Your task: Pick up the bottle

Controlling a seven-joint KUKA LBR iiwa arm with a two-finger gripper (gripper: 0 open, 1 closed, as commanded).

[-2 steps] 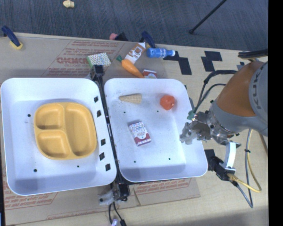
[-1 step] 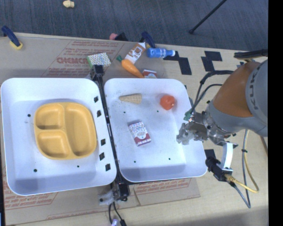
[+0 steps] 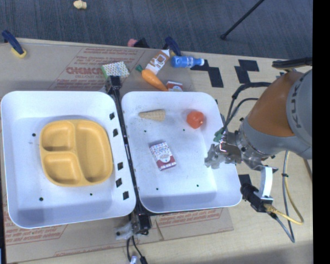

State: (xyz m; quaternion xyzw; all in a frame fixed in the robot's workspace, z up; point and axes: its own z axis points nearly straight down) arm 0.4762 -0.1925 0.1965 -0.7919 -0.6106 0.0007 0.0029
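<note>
Camera view looks down at a slant on two shallow white bins sitting side by side on a cardboard-covered bench (image 3: 71, 73). The left bin (image 3: 16, 202) holds a yellow divided plate (image 3: 76, 152) with three compartments. The right bin (image 3: 209, 188) holds a tan cone-shaped piece (image 3: 153, 114) near its far edge, a small red round object (image 3: 195, 119) to the right of the cone, and a small red-and-white carton (image 3: 162, 154) lying flat near the middle. The arm (image 3: 275, 120) reaches in from the right, its orange band visible above the wrist, and the gripper (image 3: 216, 154) sits at the right wall of the right bin, well apart from the carton and below the red object; whether it is spread or pressed together cannot be told, and nothing can be seen between its tips. The bottle (image 3: 186, 61), blue with a pale cap end, lies on its side on the bench beyond the far edge of the right bin, outside both bins. Just left of it lie a white-and-orange packet (image 3: 158, 61) and an orange carrot-shaped object (image 3: 153, 80), with a small green-and-white patterned item (image 3: 115, 69) further left. Blue clamps (image 3: 14, 43) grip the cardboard at its far edge.
</note>
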